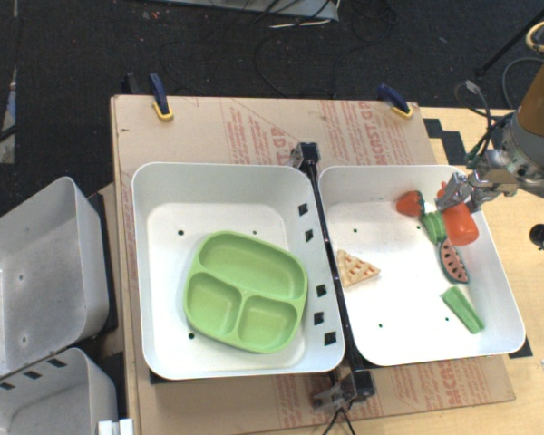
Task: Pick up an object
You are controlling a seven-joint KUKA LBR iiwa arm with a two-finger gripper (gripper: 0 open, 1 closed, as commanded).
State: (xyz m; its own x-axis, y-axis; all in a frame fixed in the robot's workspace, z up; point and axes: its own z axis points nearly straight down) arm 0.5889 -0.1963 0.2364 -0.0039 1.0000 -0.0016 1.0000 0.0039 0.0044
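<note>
Right bin (417, 352) of two shallow white bins on surface, holding small toy-food items; left bin (154, 188) holding green three-compartment tray (245, 290), glossy moulded plastic with rounded corners

Tool (460, 191) at far right edge of right bin, low over cluster of items; finger opening not discernible against clutter beneath, so cannot tell whether anything held. Grey arm with orange band (537, 107) entering from surface's right edge

Candidate objects, all in right bin: red rounded piece (410, 204) near far right corner, smooth and tomato-like; orange cylindrical piece (461, 226) just beside tool, apparently touching green stick (432, 225); watermelon slice (453, 262) along right wall, red face with dark seeds and green rind; green elongated block (462, 308) toward near right corner, lying flat; pizza wedge (355, 268) against dividing wall on bin's left side, tan, triangular, lattice-textured, well apart from other items

Step judged in hand: approach or descent onto cluster by far right corner, grasp not confirmed. Next move judged to call for centring over single item, most likely orange piece, closing firmly, then lifting straight up clear of bin wall. Smooth rounded plastic likely to slip or roll; crowded neighbours likely to be nudged
</note>
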